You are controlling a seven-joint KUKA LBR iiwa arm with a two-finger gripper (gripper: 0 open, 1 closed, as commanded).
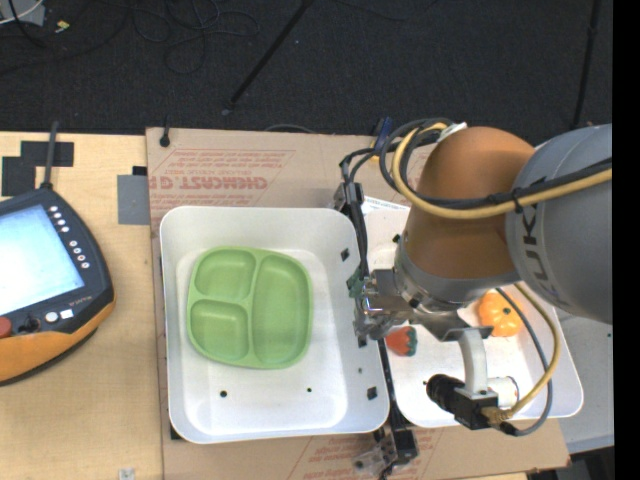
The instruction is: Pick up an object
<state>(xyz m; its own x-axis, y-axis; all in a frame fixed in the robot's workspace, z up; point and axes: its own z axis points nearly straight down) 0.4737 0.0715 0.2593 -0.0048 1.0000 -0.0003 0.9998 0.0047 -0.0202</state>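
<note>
Hovering low over the right bin (570,393), the gripper (385,320) sits near that bin's left wall; whether its jaws are open or shut cannot be told (wrist bulk hides them). A small red object (402,341) lies just below-right of the jaws, touching or nearly so, not visibly held. An orange object (497,315) sits further right, partly hidden by the arm. The left bin (190,388) holds a green divided tray (250,306). The red piece looks light, rounded, probably slick plastic; pinching across its middle seems best, since it could roll or squirt out.
</note>
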